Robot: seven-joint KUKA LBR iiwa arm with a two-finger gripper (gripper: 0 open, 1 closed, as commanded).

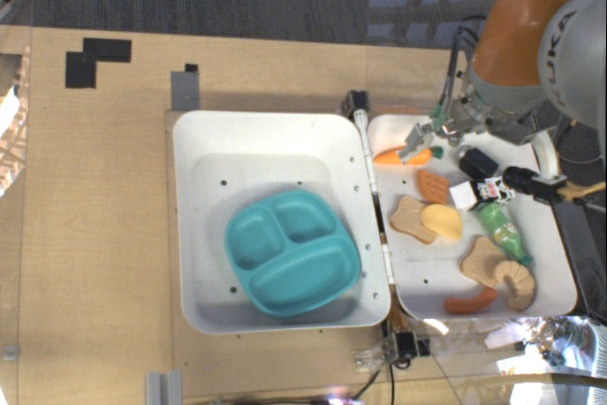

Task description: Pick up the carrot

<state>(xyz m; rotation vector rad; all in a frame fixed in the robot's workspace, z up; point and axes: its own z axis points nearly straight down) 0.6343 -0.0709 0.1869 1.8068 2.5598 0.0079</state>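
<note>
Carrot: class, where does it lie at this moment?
The carrot lies in the right bin, at its far left corner, just under the gripper and beyond the bread slice.

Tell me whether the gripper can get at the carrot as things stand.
Probably yes. The gripper is right over the carrot's right end, and nothing lies on top of it in the right bin.

Item count: two white bins point(190, 204) on the bench point(95, 232). One teal divided plate point(292, 251) in the left-hand bin. The right-hand bin holds one carrot point(396, 157), one bread slice point(410, 218), one sausage point(469, 302), one green bottle point(503, 232) and several other food pieces, not individually identifiable.
</note>
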